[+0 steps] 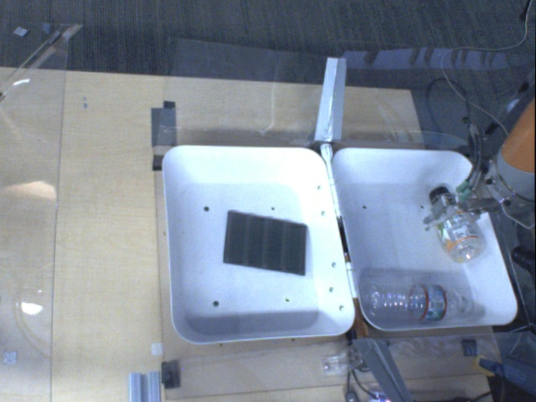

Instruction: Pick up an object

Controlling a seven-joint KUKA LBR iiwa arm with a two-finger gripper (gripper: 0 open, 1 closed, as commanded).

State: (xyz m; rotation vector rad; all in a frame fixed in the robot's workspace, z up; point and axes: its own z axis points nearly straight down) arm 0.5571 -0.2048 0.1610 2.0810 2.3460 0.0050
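Clear plastic is the trouble in this scene. Nearest the camera, a clear bottle (416,301) lies on its side along the front wall of the right bin (381,216), its coloured label band toward the right; round and slick, it could roll against that wall or skid off if a finger pushed it from one side. Farther back in the same bin, near the right wall, a second small bottle (460,236) hangs tilted, its neck up against the hand (450,205), which looks pinched on the neck or cap, though the metal parts blur together there and the hold cannot be made out finely. If the grip is only on the narrow top, the body may swing as the arm (517,153) rises, twist loose and fall back into the bin, perhaps onto the bottle below. The bin's right wall is just beside the hand, so a sideways move could knock it. Over in the left bin (193,224), a flat dark mat (265,243) lies well apart from all this on the wooden surface (92,224).
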